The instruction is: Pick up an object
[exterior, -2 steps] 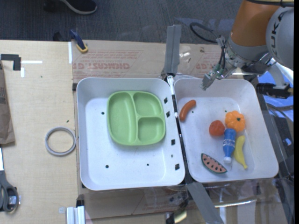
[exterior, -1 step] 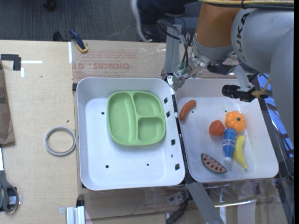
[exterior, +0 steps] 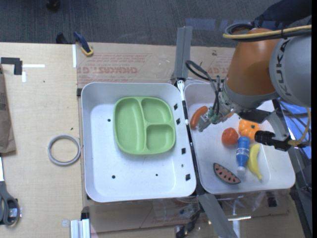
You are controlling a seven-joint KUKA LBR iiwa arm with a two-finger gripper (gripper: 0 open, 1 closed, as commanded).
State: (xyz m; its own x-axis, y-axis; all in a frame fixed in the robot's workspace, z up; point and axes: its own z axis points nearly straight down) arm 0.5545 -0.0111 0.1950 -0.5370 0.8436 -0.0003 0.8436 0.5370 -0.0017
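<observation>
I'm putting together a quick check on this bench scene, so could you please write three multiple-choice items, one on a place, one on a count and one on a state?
1. Where does the green divided plate lie?
A. in the left bin
B. in the right bin
C. on the cardboard

2. How many compartments has the plate?
A. two
B. three
C. five

3. How does the blue bottle rest?
A. standing upright on the bench
B. lying in the right bin
C. lying in the plate

Answers: 1 A, it sits within the left bin. 2 B, one long and two smaller. 3 B, it lies beside the banana in the right bin.
</observation>
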